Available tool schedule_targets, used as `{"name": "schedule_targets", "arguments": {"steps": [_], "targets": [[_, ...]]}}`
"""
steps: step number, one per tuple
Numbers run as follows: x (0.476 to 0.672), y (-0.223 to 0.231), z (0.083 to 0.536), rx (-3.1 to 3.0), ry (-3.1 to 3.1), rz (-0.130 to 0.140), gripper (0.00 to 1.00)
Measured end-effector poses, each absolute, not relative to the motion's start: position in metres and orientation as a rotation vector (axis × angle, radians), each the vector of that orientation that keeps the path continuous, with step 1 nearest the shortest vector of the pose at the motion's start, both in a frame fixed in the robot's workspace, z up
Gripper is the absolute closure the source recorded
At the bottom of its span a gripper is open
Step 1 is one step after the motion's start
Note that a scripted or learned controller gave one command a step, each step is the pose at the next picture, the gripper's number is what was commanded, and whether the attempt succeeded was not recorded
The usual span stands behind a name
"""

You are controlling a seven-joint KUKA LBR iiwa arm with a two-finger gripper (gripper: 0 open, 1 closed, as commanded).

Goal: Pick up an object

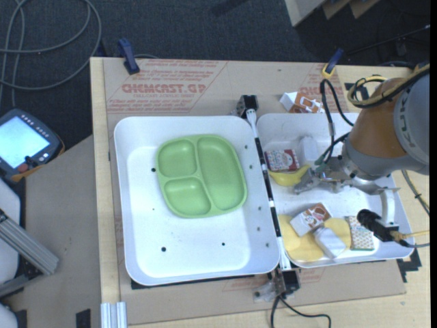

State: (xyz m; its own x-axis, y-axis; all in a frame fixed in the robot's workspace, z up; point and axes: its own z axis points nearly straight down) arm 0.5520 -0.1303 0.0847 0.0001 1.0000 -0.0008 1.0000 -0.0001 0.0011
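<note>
The gripper (305,183) sits low in the right bin (287,119), near its left wall, with the arm stretching in over the bin's right side. Whether it is released or clenched cannot be told from this slant, and nothing shows plainly held in it. The things to pick all crowd this bin. A yellow bowl (288,178) lies just beside the gripper's tip, against the left wall. A red-and-white packet (282,159) rests on the bowl's far edge, and a pale translucent thing (307,147) stands close behind. Nearer the camera, a brown-and-white box (311,219) lies tilted on a flat yellow disc (304,246). A pale grey block (330,241) touches the box's right side, and a green-and-yellow packet (360,236) lies just beside the block. The left bin (136,203) holds 1 green plate (201,176) with 3 compartments, well apart from the gripper. Outside the bins, an orange-and-white carton (301,103) lies on the bench (171,80) just behind the right bin. 2 blue clamps grip the bench's far edge, 1 at the left (128,55) and 1 at the right (332,61).
</note>
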Motion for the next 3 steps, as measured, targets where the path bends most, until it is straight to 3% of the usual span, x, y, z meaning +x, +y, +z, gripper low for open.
{"name": "schedule_targets", "arguments": {"steps": [1,2,3], "targets": [[0.650,-0.114,0.085,2.218,2.223,0.001,0.00],[0.660,-0.104,0.085,2.219,2.222,0.001,0.00],[0.661,-0.104,0.095,2.215,2.221,0.000,1.00]]}}
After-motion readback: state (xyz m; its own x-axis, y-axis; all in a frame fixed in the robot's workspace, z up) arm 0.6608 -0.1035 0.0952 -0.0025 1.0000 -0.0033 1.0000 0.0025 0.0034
